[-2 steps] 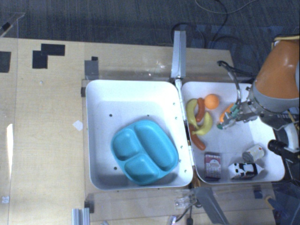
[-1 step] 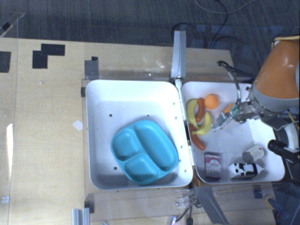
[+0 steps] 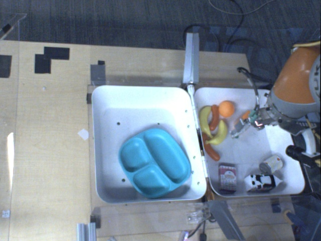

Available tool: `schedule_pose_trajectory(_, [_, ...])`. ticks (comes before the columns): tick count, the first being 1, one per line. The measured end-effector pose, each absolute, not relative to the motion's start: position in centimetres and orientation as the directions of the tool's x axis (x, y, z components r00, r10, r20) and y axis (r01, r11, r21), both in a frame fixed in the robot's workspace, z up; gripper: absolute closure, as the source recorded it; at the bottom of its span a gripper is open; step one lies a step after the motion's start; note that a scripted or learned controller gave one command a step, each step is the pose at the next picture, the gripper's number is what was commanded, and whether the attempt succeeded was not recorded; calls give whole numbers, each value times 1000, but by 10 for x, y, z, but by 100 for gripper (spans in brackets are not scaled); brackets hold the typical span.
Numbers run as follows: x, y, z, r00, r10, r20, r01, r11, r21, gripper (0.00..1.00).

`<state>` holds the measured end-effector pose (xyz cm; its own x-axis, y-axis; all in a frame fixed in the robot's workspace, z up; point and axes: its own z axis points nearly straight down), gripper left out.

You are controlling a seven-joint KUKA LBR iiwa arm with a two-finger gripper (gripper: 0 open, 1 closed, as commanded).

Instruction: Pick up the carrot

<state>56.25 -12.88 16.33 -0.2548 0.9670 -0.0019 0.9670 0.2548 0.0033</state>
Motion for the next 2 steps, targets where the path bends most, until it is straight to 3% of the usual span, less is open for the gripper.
schedule_pose_trajectory(1, [586, -145, 90, -271, 963, -6, 962, 271, 13, 0])
schedule_pose_trajectory(2, [589, -143, 102, -277, 961, -6, 961, 277, 17, 100])
